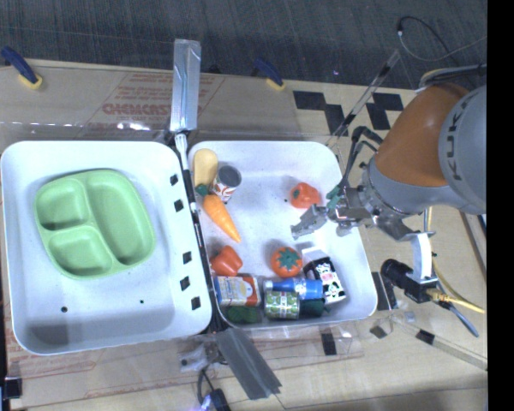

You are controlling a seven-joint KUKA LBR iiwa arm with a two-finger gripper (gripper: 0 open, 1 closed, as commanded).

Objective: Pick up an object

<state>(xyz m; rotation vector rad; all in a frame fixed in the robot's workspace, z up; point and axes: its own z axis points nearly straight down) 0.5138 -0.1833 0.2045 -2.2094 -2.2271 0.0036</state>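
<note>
arm: reaches in from right, wrist bent leftward | gripper (313,221): low, fingers slightly parted, holding nothing

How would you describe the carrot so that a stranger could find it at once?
Look in the right bin, along its left wall. The carrot lies there below a yellow toy. It alone is a long orange cone tapering to a point.

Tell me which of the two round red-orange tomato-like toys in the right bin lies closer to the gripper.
The upper tomato, by the bin's right side, just left of the gripper. The other tomato sits lower, beside the cow-patterned carton.
</note>
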